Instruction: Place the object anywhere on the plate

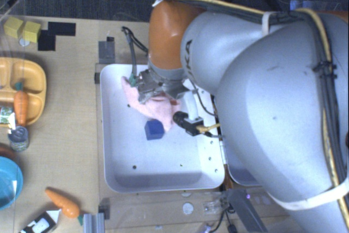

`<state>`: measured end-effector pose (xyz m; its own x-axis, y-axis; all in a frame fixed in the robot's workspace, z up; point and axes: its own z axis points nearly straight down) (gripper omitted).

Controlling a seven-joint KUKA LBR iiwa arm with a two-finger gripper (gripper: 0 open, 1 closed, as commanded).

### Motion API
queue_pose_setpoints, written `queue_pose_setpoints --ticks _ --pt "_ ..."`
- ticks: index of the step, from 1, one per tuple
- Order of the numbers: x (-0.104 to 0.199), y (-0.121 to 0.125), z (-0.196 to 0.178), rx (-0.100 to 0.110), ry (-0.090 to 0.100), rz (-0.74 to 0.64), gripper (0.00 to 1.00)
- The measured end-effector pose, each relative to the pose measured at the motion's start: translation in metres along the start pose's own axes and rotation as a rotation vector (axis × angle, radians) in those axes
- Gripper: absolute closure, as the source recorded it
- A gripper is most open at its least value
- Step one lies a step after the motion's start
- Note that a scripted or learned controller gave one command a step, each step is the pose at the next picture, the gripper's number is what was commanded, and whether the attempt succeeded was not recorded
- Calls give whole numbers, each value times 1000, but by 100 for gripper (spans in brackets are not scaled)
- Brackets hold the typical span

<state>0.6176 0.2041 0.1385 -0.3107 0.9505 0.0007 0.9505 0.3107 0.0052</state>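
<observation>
Hovering low over the pink plate [154, 108] in the left bin [117, 172], my end effector [154, 90] hides its grip; I cannot tell its state. The blue cube [154, 129] sits on the plate's edge and could slide off if nudged. Carrots clutter the wooden surface [65, 172].

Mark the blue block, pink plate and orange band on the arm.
blue block [154, 130]: camera view, middle of its top face.
pink plate [155, 109]: camera view, bare part beside the block.
orange band [166, 35]: camera view, middle of the band above the wrist.
</observation>
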Motion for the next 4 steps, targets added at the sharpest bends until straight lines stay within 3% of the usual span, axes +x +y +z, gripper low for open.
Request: queue_pose_setpoints --ticks 1,2,3,4 --pt "-60 8 -66 -2 -2 -15 100" --pt "-68 -16 -111 -5 -3 -255 100" --pt "-3 -9 39 -9 -1 -358 100" --pt "-42 -3 -88 -9 -4 -592 100"
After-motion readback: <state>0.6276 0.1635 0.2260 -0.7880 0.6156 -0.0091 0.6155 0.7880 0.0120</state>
